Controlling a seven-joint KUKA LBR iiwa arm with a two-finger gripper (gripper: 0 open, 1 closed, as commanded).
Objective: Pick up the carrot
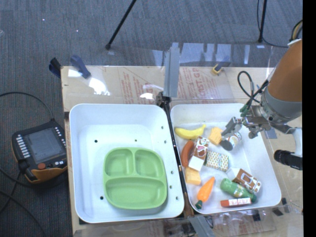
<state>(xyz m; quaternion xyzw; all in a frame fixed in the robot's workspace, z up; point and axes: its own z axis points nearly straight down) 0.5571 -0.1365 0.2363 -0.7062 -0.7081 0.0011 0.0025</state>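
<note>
Claw [236, 134] above right bin [269, 174], carrot [206, 190] apart

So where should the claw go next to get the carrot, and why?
Probably it should travel toward the near edge of the right bin and stop above the carrot. The claw sits over the far part of that bin, near a small can, while the carrot lies at the near left corner, beside a green bottle, with nothing on top of it.
</note>
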